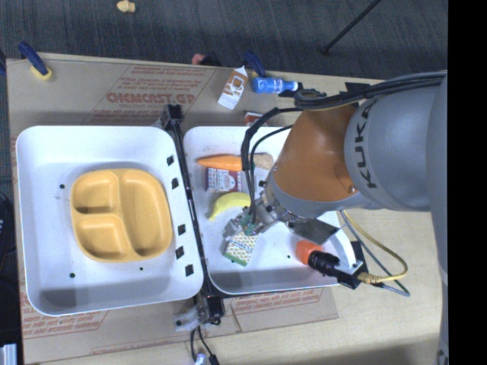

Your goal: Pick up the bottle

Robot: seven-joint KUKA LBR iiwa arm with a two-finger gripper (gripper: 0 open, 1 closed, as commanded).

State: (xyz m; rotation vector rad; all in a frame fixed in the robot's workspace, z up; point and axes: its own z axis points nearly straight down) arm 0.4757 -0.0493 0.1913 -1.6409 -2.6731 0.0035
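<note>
In the right bin (228,280): your gripper (247,223) hangs low over the clutter.
Gripper state: can't tell.
Bottle (274,86): outside, on the table behind the bins.
Progress: not picked up yet.

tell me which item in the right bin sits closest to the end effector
The patterned packet, lying right at the end effector. The banana, red carton and carrot lie farther toward the bin's back.
</note>
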